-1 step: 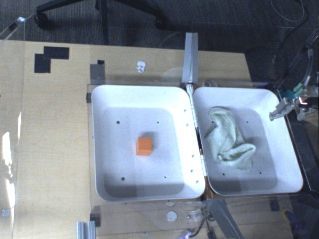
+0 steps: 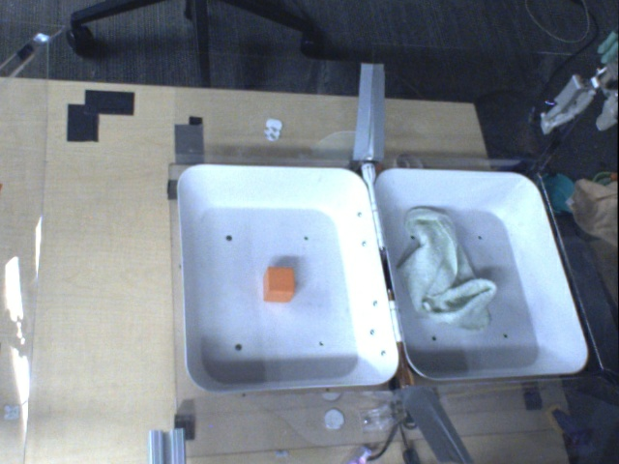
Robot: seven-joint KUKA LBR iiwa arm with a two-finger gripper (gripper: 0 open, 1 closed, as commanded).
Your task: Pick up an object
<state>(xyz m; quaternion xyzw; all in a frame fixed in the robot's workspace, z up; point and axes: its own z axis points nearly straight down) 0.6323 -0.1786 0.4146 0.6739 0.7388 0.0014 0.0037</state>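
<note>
Two shallow white bins sit side by side on the pale wooden desk (image 2: 87,288), their inner rims touching along the middle. The left bin (image 2: 203,356) holds a small orange cube (image 2: 280,284), which rests flat on the bin floor a little left of and below its centre, well apart from all four walls. The right bin (image 2: 542,346) holds a crumpled pale green cloth (image 2: 440,264), bunched in folds across the middle of the floor and lying nearer the wall that the two bins share than the outer wall. A grey metal post (image 2: 369,114) stands at the far end of the seam between the bins. On the desk beyond the left bin lie black angular patches (image 2: 97,114) and a tiny white scrap (image 2: 274,129). Past the desk's far edge, the dark legs of a chair base (image 2: 193,8) spread over dark carpet. At the upper right, off the desk and well clear of both bins, a pale jointed piece that appears to be the pincer (image 2: 580,100) hangs over the floor; it is too small and blurred to tell whether it is wide or narrow, and nothing can be seen in it
</note>
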